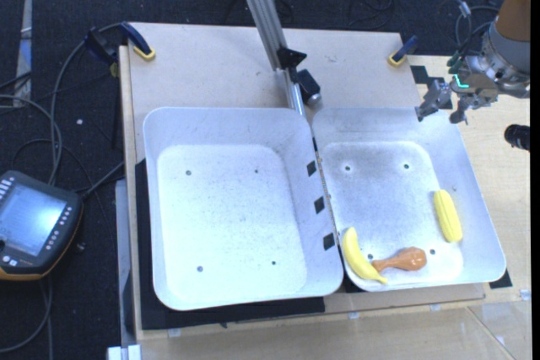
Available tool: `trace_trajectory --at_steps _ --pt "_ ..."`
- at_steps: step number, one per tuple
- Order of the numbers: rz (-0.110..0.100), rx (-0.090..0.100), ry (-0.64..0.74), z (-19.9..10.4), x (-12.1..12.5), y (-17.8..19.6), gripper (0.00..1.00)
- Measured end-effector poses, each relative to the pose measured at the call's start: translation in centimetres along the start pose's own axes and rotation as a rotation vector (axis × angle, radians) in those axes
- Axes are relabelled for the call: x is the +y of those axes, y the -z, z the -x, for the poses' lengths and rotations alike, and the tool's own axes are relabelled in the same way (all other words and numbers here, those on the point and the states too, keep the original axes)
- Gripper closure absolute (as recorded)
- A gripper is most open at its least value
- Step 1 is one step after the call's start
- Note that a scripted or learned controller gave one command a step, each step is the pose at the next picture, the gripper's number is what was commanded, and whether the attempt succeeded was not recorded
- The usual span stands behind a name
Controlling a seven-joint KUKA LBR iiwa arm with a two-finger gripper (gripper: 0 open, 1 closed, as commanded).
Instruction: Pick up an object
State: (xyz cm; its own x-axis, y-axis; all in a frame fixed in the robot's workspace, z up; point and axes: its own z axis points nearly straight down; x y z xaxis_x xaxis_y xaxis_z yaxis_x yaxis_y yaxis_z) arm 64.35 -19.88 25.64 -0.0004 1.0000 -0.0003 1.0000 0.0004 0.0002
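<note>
The right bin holds three things near its front. A yellow banana lies at the front left corner. An orange-brown drumstick-shaped toy lies just right of it, touching the banana's tip. A yellow corn cob lies by the right wall. My gripper hangs over the bin's back right corner, well clear of all three things. Its fingers stand apart with nothing between them.
The left bin sits beside the right one. A slanted aluminium post with a black bracket rises behind the seam between the bins. Yellow clamps sit at the bench's back corners. A teach pendant lies at the left.
</note>
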Motion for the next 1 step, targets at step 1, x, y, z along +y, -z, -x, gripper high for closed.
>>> trace_trajectory --at_steps 1 --pt "0.000 0.000 0.000 0.00 0.00 0.00 0.00"
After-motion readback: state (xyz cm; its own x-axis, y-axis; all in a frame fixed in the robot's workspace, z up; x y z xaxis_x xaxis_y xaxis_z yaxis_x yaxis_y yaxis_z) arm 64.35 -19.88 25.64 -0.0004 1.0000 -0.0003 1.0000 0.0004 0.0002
